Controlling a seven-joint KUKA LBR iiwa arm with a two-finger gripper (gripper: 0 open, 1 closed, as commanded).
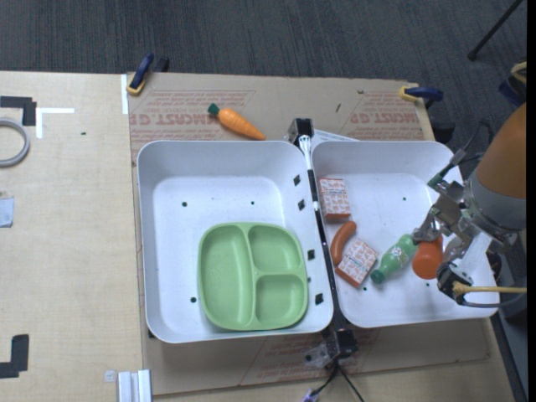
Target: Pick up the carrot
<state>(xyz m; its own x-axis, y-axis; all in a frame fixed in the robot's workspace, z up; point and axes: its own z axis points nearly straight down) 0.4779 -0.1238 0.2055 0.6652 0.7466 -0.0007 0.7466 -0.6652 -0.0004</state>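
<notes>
Outside, carrot on red-lettered cardboard

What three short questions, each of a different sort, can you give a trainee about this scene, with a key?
1. True or false: the orange toy carrot with a green top lies inside the left white bin.
2. What lies in the left white bin? A) a green plastic plate with three compartments; B) a blue metal cup; C) a red rubber ball.
3. Over which bin does the gripper hang?

Key:
1. False: it lies on the brown cardboard sheet behind the bins.
2. A.
3. The right white bin.
</notes>
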